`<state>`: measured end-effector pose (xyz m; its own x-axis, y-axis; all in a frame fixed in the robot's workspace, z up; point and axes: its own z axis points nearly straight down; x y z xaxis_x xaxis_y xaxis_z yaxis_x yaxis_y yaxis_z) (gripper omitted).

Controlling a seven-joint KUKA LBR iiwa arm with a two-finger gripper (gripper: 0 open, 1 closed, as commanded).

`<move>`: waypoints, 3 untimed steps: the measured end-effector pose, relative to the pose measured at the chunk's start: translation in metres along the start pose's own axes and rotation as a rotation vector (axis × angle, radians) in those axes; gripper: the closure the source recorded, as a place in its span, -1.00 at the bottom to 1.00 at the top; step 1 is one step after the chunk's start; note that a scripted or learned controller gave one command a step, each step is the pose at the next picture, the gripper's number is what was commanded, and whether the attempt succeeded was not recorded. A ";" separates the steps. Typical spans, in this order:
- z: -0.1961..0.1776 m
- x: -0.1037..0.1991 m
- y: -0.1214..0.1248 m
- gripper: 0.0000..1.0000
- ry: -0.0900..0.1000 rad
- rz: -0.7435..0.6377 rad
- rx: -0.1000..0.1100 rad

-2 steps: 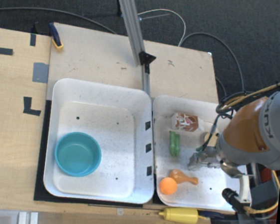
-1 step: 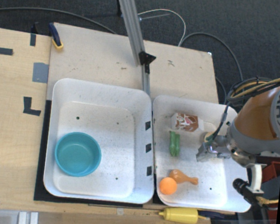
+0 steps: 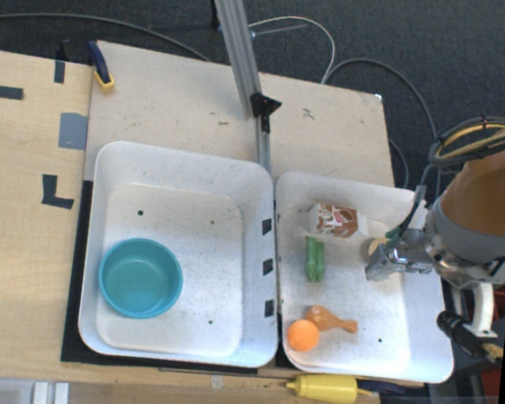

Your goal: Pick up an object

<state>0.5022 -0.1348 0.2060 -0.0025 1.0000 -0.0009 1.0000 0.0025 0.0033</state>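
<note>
The right bin (image 3: 417, 351) holds a brown-and-white packet (image 3: 335, 221), a green pepper-like piece (image 3: 315, 259), an orange ball (image 3: 303, 336) and a tan drumstick-shaped toy (image 3: 334, 321). A teal bowl (image 3: 141, 277) sits in the left bin (image 3: 191, 181). My gripper (image 3: 381, 264) hangs over the right side of the right bin, to the right of the green piece and the packet. A small pale object lies close by its tip; I cannot make out whether it touches it.
A yellow bottle (image 3: 326, 388) lies on the bench just in front of the right bin. A metal pole (image 3: 239, 41) slants down to the divide between the bins. Cables run behind the bench. A yellow-and-blue tool (image 3: 100, 65) lies at the back left.
</note>
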 end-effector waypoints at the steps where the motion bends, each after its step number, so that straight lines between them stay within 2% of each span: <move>1: -0.046 0.000 0.001 1.00 0.000 0.001 0.001; 2: -0.033 0.056 0.013 1.00 0.002 -0.004 0.006; 3: -0.038 0.112 0.028 1.00 0.003 -0.006 0.005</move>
<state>0.5300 -0.0222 0.2436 -0.0081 1.0000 0.0017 1.0000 0.0081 -0.0013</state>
